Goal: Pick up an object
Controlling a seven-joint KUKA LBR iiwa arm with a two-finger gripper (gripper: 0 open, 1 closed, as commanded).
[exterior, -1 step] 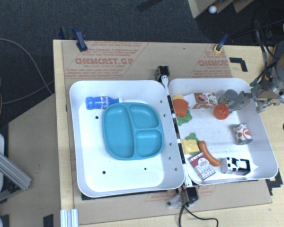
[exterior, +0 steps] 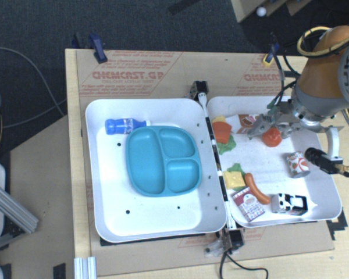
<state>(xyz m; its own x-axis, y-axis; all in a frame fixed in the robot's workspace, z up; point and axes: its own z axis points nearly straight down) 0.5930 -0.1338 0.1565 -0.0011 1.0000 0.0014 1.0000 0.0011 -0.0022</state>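
My gripper point(exterior: 273, 127) hangs low over the back of the right bin point(exterior: 331, 199), under the orange band of the arm point(exterior: 328, 63). A small round red object point(exterior: 272, 137) sits directly under it, touching or nearly touching the gripper's grey tip. Whether the red object is gripped cannot be made out. Other loose items in this bin are an orange-red toy pepper on a green leaf point(exterior: 222, 133), a small silver can point(exterior: 298, 164), a sausage point(exterior: 256, 189), a yellow and green piece point(exterior: 235, 176), a red packet point(exterior: 248, 205) and a black-and-white carton point(exterior: 291, 202).
The left bin point(exterior: 104, 214) holds a blue divided plate point(exterior: 163, 158) and a blue bottle point(exterior: 125, 125) lying at its back left. A small printed packet point(exterior: 246, 121) lies just left of the gripper. A black cable end point(exterior: 321, 158) juts in at the right.
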